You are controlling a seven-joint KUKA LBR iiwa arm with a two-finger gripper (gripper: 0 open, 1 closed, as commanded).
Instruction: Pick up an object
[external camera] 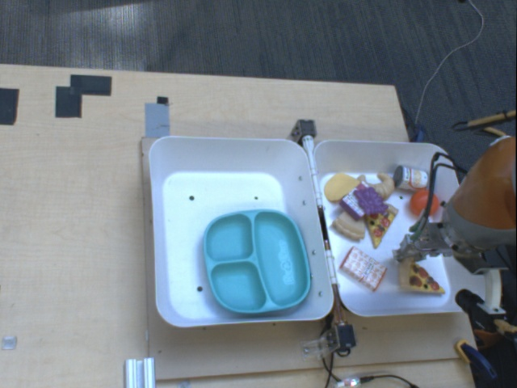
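The right bin (388, 301) holds several toy foods. There is a yellow piece (341, 186), purple grapes (370, 199), a pizza slice (380, 225), a beige bread piece (349, 228) and a red-and-white packet (363, 267). A small jar (412, 176) and a red tomato (420, 203) lie at the bin's far right. A second pizza slice (422, 279) lies near the front right. My gripper (409, 250) hangs low just above and left of this second slice, between it and the tomato. Nothing shows in its grasp.
The left bin (186, 176) carries a blue three-part plate (257, 259). The arm's orange band (489, 188) and grey wrist cover the right bin's right rim. Cables and clips lie by the bench's front edge (339, 342).
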